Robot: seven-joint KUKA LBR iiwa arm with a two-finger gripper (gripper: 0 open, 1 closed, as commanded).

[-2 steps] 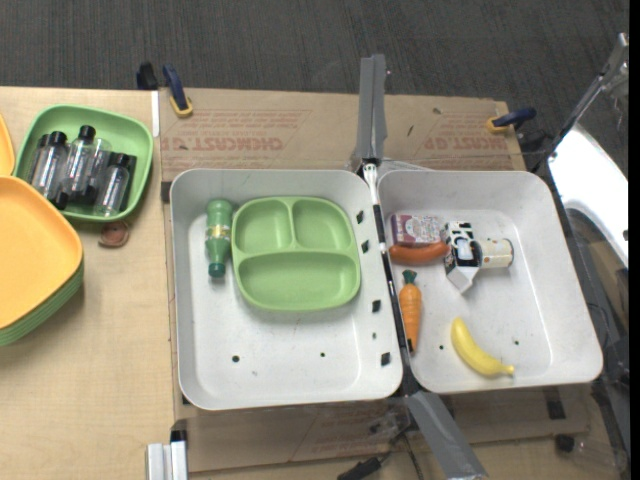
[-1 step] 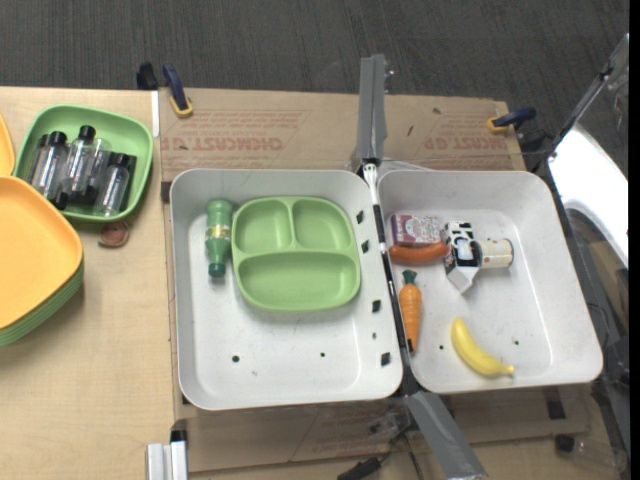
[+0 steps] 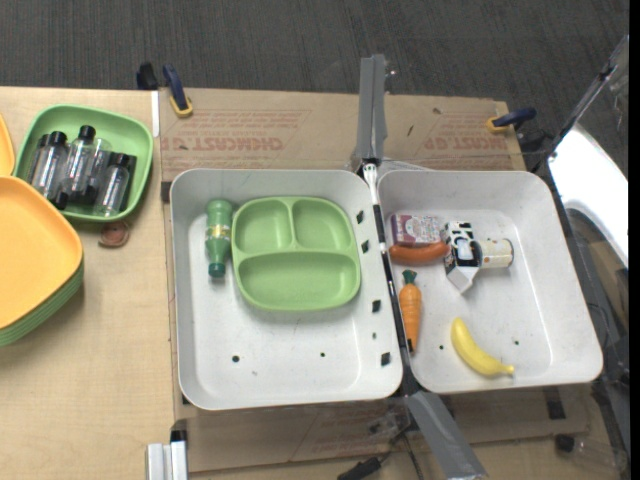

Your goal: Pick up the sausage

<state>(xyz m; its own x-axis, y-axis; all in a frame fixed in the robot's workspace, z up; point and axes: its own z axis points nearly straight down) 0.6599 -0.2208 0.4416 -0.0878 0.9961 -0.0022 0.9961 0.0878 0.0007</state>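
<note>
The sausage (image 3: 418, 253) is a short reddish-orange link lying crosswise near the left wall of the right bin (image 3: 560, 298). Its far side touches a pink packet (image 3: 414, 229). Its right end meets a white and black bottle-like item (image 3: 476, 253) lying on its side.
An orange carrot (image 3: 410, 306) lies just in front of the sausage, and a banana (image 3: 479, 350) further front. The left bin (image 3: 280, 368) holds a green divided plate (image 3: 295, 251) and a green bottle (image 3: 217, 236). A green tray of bottles (image 3: 85, 163) and orange plates (image 3: 30, 258) sit at the left.
</note>
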